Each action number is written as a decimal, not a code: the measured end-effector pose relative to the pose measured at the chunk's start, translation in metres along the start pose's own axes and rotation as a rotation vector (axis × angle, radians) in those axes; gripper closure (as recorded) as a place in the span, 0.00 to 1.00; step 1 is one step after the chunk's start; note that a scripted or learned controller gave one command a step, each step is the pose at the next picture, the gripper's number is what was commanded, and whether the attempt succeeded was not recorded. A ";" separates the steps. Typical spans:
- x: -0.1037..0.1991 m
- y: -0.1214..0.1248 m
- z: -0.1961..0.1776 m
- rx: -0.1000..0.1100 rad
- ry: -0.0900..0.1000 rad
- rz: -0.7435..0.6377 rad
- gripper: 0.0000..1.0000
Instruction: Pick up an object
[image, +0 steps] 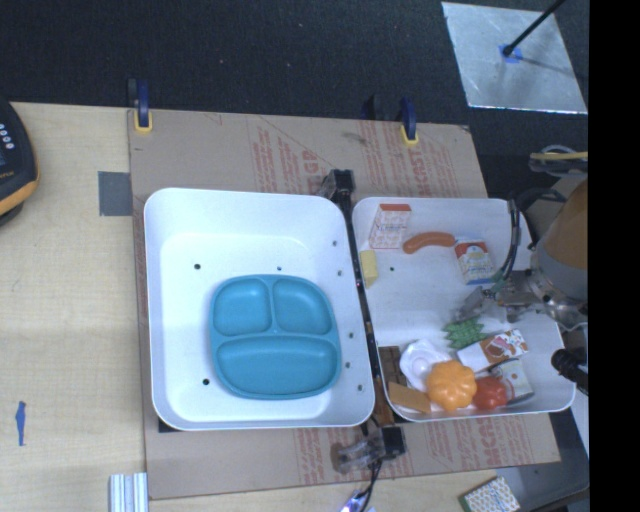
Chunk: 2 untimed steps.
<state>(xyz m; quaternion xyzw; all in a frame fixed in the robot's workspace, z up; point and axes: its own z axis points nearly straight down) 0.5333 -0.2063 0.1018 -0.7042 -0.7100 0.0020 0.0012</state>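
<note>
Over the right bin (430, 215), near its right wall, the pincer (497, 296) hangs low; arm reaches in from the right, wrist angled down-left. Can't tell its state. Just below-left of it: green leafy toy (463, 331), then carton (496, 349), orange pumpkin (451, 385), tomato (490, 394). Sausage (429, 241) up-left. Blue divided plate (276, 335) far left, in the left bin (180, 225).

Note: the arm (565, 250) is cut off at 3 o'clock; the gripper (497, 297) fingers blur against clutter.
</note>
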 end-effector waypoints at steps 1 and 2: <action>0.019 0.077 0.009 -0.007 0.001 0.000 0.00; 0.037 -0.029 0.010 0.003 0.003 0.004 0.00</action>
